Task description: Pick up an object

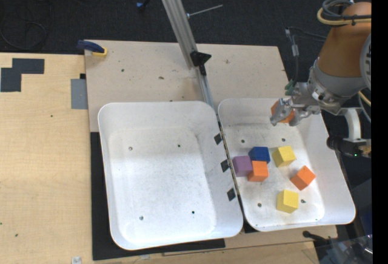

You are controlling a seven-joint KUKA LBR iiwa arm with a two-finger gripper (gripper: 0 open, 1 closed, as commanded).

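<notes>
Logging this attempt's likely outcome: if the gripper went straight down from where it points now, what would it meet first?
Probably bare floor of the right white bin. The gripper hangs over the bin's far end; the nearest blocks, a blue cube and a yellow cube, lie nearer the camera. Depth is uncertain.

Two white bins sit side by side, the left bin [160,178] and the right bin [330,196], both with tiny dark dots. In the right one are a blue block [259,154], a purple block [242,165], two orange blocks [259,170] [302,177] and two yellow blocks [283,155] [288,201]. The gripper [282,114] is grey, with a bit of orange at it, maybe a block. The arm [342,53] has an orange band. The bench [145,74] is light brown wood. A silver pole [179,17] has a black-and-white checked top.
</notes>
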